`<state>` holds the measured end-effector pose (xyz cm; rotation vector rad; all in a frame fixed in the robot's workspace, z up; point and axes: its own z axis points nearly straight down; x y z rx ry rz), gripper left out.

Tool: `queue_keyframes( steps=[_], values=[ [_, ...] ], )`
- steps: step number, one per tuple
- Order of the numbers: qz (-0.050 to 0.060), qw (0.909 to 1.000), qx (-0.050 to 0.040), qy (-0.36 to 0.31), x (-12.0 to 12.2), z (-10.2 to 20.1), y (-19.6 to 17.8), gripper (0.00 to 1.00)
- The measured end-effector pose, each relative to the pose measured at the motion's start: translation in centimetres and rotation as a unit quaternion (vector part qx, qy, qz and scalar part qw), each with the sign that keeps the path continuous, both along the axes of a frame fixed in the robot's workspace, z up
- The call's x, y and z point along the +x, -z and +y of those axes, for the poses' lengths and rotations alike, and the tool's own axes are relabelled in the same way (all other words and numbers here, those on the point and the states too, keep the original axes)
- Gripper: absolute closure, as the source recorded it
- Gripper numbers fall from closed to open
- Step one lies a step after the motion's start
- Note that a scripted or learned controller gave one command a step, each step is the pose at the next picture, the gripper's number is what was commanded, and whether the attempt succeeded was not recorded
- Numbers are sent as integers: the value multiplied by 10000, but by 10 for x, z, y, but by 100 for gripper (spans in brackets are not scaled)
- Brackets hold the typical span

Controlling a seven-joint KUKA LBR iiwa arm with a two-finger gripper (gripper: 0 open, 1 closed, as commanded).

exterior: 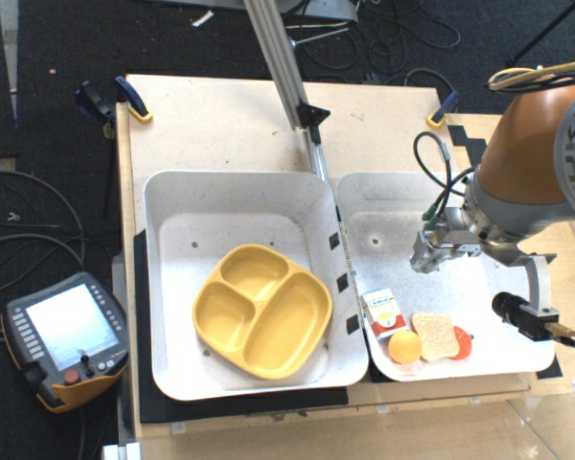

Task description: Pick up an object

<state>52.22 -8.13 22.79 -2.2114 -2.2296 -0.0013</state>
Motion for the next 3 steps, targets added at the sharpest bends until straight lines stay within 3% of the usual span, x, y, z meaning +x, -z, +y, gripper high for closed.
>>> queue_keyframes(
  steps=[2, 3],
  values=[
    [-8, 10000, 0, 6, 42, 87, -9, 100],
    [-12, 10000, 4, 0, 58, 146, -14, 100]
  ],
)
